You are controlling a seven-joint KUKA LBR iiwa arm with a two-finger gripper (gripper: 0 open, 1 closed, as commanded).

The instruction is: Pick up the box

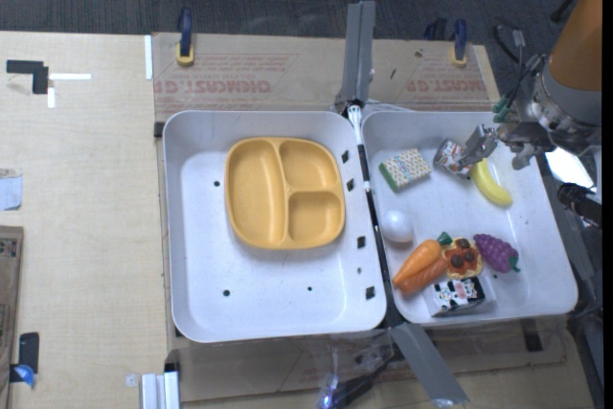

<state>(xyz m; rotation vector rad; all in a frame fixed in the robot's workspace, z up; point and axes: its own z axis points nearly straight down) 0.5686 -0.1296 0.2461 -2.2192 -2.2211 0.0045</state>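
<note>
My jaws hang over the back of the right bin (pixel 565 235), near its far right corner, and I cannot tell from this angle whether they are spread or pressed together. The box (pixel 405 168), a small flat carton with a green edge and a dotted pale top, lies to the left of my jaws on the bin floor, tilted, clearly apart from them. Between it and my jaws sits one crumpled silvery packet (pixel 450 156), and just beside that one smooth yellow banana (pixel 492 184). Nearer the front of the same bin I count one white ball-like thing (pixel 397 226), one orange carrot (pixel 417 266), one bunch of purple grapes (pixel 496 253), one slice of toy pizza (pixel 462 257) and one black-and-white printed pack (pixel 456 296) (its print is too small to read). The left bin (pixel 192 235) holds one round-cornered yellow plastic plate (pixel 284 193) with three compartments. Both bins are shallow, white and glossy, resting on a pale wooden worktop (pixel 77 206).
</note>
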